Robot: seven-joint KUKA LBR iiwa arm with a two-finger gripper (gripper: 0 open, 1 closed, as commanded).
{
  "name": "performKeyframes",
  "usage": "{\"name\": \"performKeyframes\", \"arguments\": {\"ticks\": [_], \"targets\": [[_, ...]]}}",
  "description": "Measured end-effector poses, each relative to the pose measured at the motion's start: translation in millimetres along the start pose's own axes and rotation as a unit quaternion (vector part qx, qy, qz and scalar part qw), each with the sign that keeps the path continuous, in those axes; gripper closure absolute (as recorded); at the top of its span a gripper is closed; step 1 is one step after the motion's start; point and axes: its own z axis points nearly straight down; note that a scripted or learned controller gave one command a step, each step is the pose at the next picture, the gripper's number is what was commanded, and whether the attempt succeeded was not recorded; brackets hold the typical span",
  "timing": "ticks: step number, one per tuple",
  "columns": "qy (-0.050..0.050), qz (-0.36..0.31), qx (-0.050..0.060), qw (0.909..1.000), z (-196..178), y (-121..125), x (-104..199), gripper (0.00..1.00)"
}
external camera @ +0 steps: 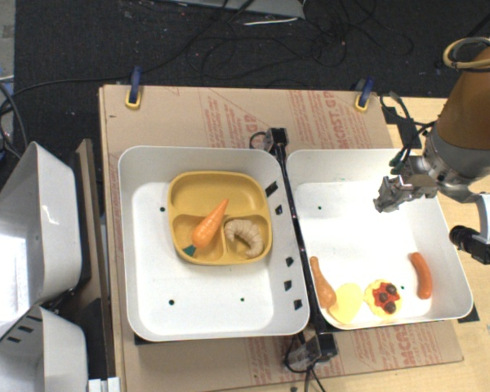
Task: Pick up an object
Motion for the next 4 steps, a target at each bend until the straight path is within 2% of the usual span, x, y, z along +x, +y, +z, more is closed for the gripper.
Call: {"name": "performKeyframes", "arguments": {"ticks": [1, 2, 4], "targets": [[0.001, -0.002, 0.001, 1.0000, -10, 2, 56, 1.00], [0.001, -0.002, 0.003, 1.0000, -3, -5, 105, 1.00], [0.001, -0.003, 0.003, 1.0000, 14, -4, 225, 1.00]]}}
